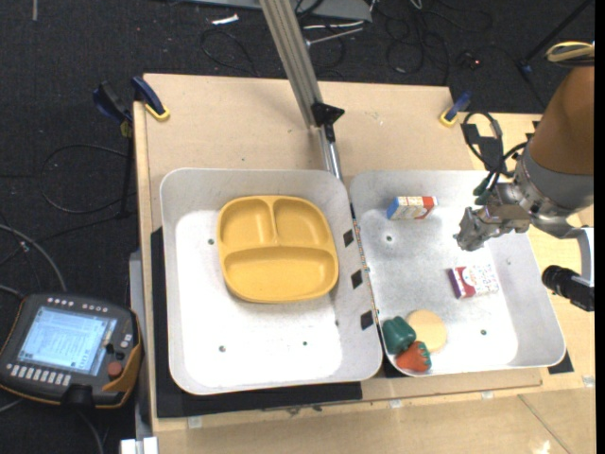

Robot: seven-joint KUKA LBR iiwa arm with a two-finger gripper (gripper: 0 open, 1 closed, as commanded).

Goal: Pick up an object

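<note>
Hovering my gripper over the right bin, I'm approaching, nothing grasped; jaws' state I cannot tell. Next: descend onto the small carton near the bin's right edge.

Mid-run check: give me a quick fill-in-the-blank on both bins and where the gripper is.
1. The yellow tray lies in the ____ bin.
2. The gripper hangs over the ____ bin.
3. The tray has ____ compartments.
4. The green toy sits by that bin's ____ edge.

Missing words: left; right; three; near
</note>
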